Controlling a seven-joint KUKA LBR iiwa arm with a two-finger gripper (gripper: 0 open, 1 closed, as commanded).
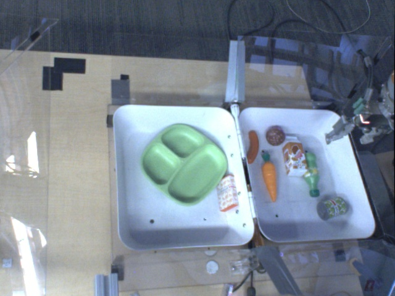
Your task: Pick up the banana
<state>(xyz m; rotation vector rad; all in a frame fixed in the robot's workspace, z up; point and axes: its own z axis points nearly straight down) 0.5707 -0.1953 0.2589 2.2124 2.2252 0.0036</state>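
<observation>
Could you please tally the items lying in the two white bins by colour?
Green: 2, divided plate and bottle
Orange or red: 2, carrot and sausage
Multicoloured packaging: 3, carton, can, can
Dark round: 1
Total: 8

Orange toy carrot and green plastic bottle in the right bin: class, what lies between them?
In the camera view, a small white-and-orange carton lies between the orange toy carrot and the green plastic bottle.
</observation>
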